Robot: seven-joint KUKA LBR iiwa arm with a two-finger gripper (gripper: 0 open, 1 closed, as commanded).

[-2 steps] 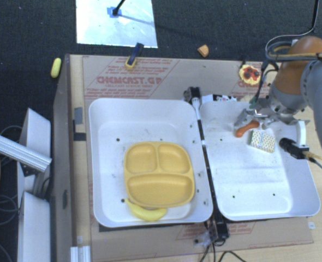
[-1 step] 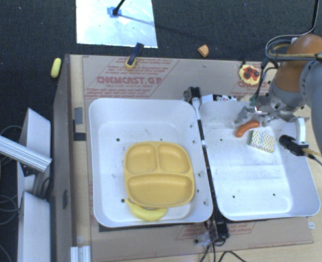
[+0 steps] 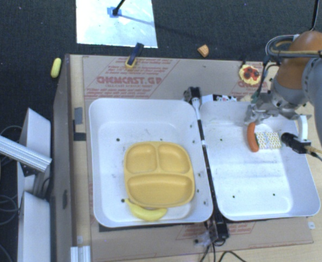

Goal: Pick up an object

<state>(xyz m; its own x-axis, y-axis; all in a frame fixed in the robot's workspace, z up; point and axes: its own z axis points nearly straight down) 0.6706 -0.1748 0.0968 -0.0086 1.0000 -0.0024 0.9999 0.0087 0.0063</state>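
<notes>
- Two white bins side by side on the surface (image 3: 150,72): left bin (image 3: 103,146), right bin (image 3: 259,190).
- Grey arm (image 3: 314,75) reaching in from the right, over the right bin's far corner.
- Yellow divided plate (image 3: 159,174) in the left bin, banana (image 3: 147,212) touching its near edge.
- Gripper (image 3: 257,115) just above an orange sausage (image 3: 252,137); open or shut, impossible to tell.
- Patterned sponge (image 3: 268,140) touching the sausage's right side.

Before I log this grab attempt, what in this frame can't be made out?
- Gripper: its fingers are lost against the wrist hardware, so open or shut is unreadable.
- Hot dog: contact with the gripper is unclear from the slanted view.
- Banana: partly hidden under the yellow divided plate.
- Patterned block: too small to identify.
- Arm: cut off by the right edge.
</notes>
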